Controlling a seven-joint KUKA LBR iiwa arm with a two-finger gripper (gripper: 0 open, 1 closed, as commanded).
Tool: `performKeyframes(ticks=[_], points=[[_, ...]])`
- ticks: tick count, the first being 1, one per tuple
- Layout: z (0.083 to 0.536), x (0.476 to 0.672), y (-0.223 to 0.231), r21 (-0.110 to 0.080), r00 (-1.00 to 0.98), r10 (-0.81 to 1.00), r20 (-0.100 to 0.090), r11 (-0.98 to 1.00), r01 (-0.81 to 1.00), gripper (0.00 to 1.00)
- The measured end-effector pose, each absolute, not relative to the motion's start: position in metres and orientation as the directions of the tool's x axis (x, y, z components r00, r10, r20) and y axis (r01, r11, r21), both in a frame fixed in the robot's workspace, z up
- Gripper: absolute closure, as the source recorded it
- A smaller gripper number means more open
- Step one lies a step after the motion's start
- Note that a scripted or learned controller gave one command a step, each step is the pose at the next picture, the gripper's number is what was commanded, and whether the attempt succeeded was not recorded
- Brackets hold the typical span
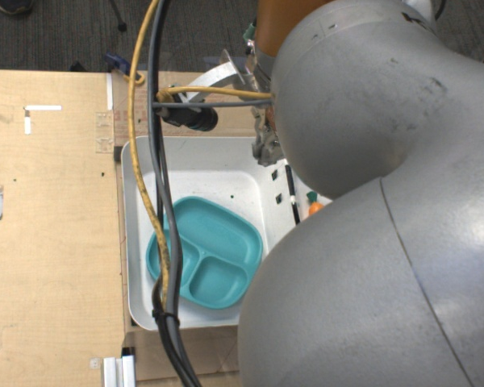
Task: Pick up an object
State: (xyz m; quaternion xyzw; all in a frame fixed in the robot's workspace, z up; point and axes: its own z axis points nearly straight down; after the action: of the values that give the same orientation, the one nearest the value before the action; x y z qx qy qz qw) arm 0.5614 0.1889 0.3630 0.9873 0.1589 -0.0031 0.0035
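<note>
A teal divided plate (210, 252) lies flat in the left white bin (195, 161), toward its front. A small orange thing (314, 209) with a green bit beside it peeks out in the right bin, mostly hidden by the arm. My gripper (264, 145) hangs over the rim between the two bins, at the back, above and right of the plate. The large grey arm covers most of the right bin.
Yellow and black cables (157, 208) hang down across the left bin and the plate's left side. A thin black stick-like thing (293, 200) lies by the wall between the bins. A wooden bench top (48, 240) stretches to the left.
</note>
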Motion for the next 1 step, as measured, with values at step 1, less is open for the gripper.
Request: performKeyframes(ticks=[1], points=[[0.4077,0.5343,0.1686,0.002,0.709,0.705,-0.010,-0.709,0.705,1.00]])
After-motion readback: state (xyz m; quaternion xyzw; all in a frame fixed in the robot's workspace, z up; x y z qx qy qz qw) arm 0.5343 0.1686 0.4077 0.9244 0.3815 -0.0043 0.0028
